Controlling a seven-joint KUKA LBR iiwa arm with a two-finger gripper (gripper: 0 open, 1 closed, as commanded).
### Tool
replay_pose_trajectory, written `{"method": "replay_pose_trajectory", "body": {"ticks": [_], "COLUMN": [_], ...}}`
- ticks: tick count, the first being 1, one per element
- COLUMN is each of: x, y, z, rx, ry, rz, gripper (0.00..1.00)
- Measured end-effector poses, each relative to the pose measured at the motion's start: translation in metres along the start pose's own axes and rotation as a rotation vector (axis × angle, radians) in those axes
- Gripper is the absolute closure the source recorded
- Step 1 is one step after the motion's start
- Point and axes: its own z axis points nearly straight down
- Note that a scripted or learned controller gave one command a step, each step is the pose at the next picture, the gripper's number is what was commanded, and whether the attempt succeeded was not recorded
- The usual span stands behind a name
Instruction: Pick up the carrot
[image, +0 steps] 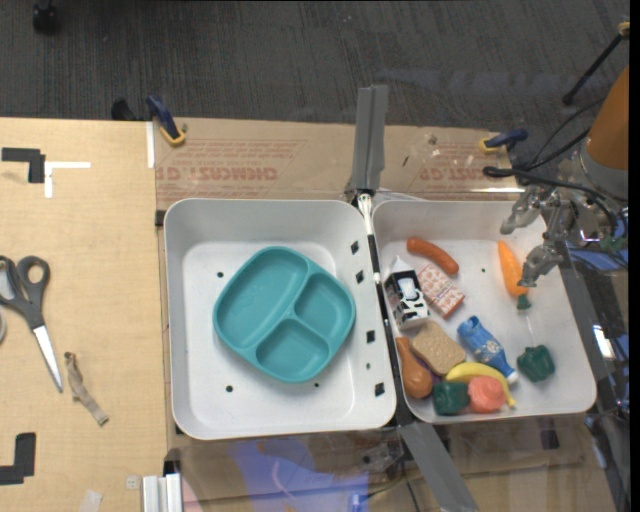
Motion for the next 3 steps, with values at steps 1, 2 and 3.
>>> {"method": "replay_pose_trajectory", "body": {"ticks": [1,2,3], "x": [-0.03,-0.033,0.021], "y": [-0.014,-0.013,-0.015], "z": [0.099,0.087,0.1], "rx": [0.0,0.003,-0.001], "ry": [-0.003,-0.01,-0.001], "rz": [0.006,0.003,-0.333], "gripper": [0.0,1.0,1.0]}}
